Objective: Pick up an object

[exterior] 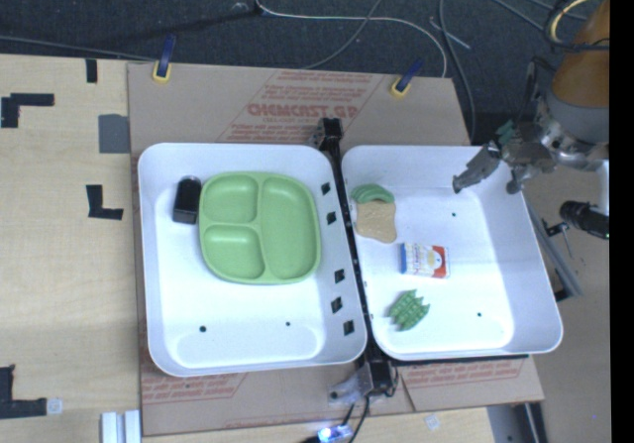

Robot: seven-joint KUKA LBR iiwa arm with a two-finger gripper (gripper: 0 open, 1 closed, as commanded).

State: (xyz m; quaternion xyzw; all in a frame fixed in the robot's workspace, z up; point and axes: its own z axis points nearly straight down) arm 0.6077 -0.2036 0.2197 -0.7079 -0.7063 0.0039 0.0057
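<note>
Four objects lie in the right bin (495,263); one black block (186,200), left.

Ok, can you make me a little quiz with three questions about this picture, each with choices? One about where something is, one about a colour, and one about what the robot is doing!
1. Where is the divided plate?
A. in the left bin
B. in the right bin
C. on the wooden bench

2. What colour is that plate?
A. red
B. light green
C. blue

3. What is the pincer doing?
A. gripping the plate
B. gripping the small spiky green toy
C. hanging over the right bin's far right corner, with nothing between its fingers

Answers:
1. A, the plate lies in the left bin, next to a small black object.
2. B, it is pale green all over.
3. C, the pincer hangs over the right bin, apart from the spiky green toy, which lies on the bin floor.
</note>
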